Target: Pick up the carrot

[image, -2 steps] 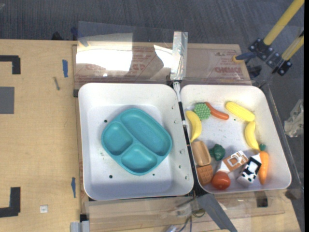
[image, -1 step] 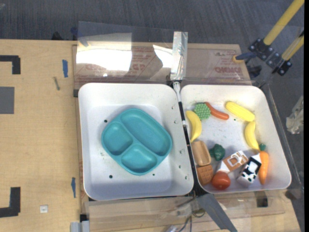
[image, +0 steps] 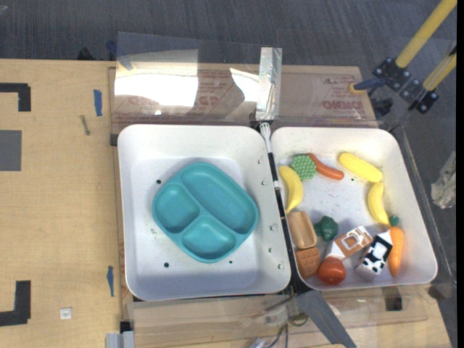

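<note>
1. Lying in the right bin (image: pixel 410 167) at about 4 o'clock, close to the wall: the carrot (image: pixel 396 252), orange, leafy green end pointing to 12 o'clock, narrow tip to 6 o'clock.
2. Sitting just at the carrot's 9 o'clock, touching or nearly touching: a black-and-white toy (image: pixel 375 257); exact contact hard to judge.
3. Curving down from the carrot's 11 o'clock: a yellow banana (image: pixel 376 202), lower end close to the green top.
4. Resting at the bin's 1 o'clock: a second yellow piece (image: pixel 360 167); hugging the 9 o'clock wall, a third yellow banana (image: pixel 292 188).
5. Lying at 11 to 12 o'clock: a green bumpy piece (image: pixel 304 167) with a slim orange-red piece (image: pixel 328 170) at its 3 o'clock, well apart from the carrot.
6. Crowding 6 to 8 o'clock: a tan loaf (image: pixel 301 230), a brown waffled piece (image: pixel 307 260) below it, a red tomato (image: pixel 331 270), a dark green lump (image: pixel 328 228), a small white-and-orange box (image: pixel 353 241).
7. Sitting in the left bin (image: pixel 134 194), near centre: a teal divided plate (image: pixel 205 210), three compartments, nothing in them.
8. Carrying both bins side by side: the wooden table (image: pixel 51 194).
9. Tool state: cannot tell from this view.
10. Carrot lying free in the bin, nothing gripping it.
</note>
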Available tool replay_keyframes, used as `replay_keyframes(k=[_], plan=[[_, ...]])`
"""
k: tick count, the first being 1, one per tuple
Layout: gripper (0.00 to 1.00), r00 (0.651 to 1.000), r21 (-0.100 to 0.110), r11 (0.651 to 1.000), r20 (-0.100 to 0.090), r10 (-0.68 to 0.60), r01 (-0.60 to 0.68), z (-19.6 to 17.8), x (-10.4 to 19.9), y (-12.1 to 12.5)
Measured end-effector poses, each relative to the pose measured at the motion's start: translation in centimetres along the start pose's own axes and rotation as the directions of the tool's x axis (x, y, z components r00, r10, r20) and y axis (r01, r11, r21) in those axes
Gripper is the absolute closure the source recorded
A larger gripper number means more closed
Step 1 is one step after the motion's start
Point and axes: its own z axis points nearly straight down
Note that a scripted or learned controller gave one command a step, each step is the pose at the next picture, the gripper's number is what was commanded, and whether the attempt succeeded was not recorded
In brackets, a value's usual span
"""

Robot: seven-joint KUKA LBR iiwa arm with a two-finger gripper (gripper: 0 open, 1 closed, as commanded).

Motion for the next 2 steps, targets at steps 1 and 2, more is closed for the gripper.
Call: replay_keyframes(k=[1,2], plan=[[1.0,1.0,0.004,1.0,0.009,0.001,-0.001,-1.2,-0.2,0.0],[1.0,0.992,-0.002,0.992,-0.002,-0.123,0.123,1.5,-0.1,0.0]])
